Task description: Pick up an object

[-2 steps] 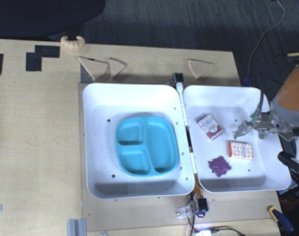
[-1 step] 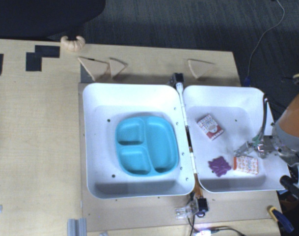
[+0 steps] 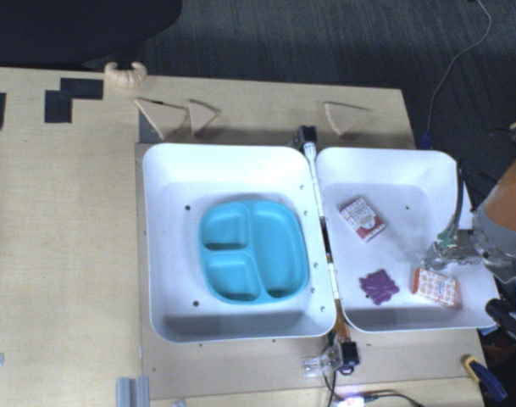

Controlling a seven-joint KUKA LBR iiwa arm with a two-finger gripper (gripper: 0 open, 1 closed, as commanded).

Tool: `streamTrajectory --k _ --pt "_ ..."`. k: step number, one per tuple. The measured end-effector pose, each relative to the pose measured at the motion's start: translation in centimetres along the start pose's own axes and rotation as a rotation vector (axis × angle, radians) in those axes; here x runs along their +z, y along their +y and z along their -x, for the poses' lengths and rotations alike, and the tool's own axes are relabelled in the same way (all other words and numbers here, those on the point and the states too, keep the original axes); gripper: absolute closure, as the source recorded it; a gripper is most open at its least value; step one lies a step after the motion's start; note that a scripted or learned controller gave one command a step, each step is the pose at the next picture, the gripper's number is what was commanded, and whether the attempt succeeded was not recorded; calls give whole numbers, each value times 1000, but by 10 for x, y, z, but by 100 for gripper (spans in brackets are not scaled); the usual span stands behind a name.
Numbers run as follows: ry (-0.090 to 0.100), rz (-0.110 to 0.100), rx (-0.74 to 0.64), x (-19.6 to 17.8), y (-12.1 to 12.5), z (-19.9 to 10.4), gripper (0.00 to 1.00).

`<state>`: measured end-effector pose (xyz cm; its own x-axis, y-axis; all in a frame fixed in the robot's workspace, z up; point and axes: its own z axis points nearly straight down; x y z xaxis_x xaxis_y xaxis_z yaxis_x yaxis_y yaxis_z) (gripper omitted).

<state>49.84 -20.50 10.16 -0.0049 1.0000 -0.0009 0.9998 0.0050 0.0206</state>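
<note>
In the right bin (image 3: 427,164), three loose items lie flat on the white floor, well apart from one another, so each can be approached singly. A small red-and-white packet (image 3: 362,218) sits toward the far left part of the floor. A purple piece (image 3: 379,286) lies near the front wall. An orange-and-white packet (image 3: 434,287) lies to the right of the purple piece, close to the near right corner.

The left bin (image 3: 160,227) holds a blue compartment tray (image 3: 252,249), resting level on the floor; it plays no part in the present step, as the arm is working over the other bin.

The arm (image 3: 505,219) enters from the right edge, with the wrist low over the right bin's right wall. The gripper (image 3: 448,254) points down and to the left, just above and beside the orange-and-white packet. No item is seen between the fingers. Whether the fingers stand apart or together cannot be determined at this resolution.

Judgement: the orange-and-white packet is the probable target, and the pick is not yet made. Its flat, thin form close to the wall may hinder a clean grasp.
</note>
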Motion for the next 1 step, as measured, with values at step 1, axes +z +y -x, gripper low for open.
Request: streamTrajectory --k 1 --pt "1 -1 0 0 0 0 0"
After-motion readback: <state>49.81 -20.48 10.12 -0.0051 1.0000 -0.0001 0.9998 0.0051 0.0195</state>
